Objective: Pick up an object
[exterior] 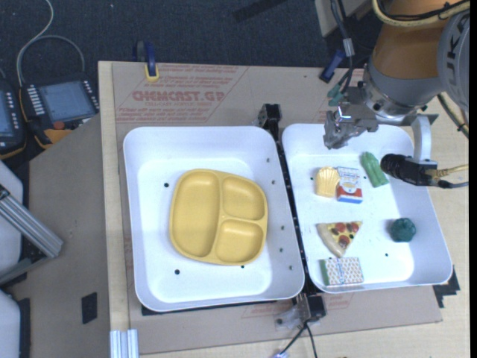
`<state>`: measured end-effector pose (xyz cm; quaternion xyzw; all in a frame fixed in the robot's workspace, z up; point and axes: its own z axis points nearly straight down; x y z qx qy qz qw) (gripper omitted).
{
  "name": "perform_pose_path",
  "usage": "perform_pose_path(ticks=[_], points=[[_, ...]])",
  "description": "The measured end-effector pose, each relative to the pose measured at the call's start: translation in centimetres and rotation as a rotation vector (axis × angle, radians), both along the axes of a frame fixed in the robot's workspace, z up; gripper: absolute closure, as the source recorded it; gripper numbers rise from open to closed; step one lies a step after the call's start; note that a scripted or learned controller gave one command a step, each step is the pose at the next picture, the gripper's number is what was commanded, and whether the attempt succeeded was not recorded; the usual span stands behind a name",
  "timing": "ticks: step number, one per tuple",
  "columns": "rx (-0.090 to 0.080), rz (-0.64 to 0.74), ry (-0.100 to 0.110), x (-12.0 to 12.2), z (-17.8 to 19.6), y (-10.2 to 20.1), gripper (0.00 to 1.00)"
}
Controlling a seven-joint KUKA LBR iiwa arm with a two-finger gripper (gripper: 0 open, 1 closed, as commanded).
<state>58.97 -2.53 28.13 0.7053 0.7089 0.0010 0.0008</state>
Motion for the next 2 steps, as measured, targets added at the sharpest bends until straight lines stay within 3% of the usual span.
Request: perform_pose_path(ticks=[2], points=[[0.001, 0.001, 0.000, 3.1, -1.2, 10.1, 1.00]])
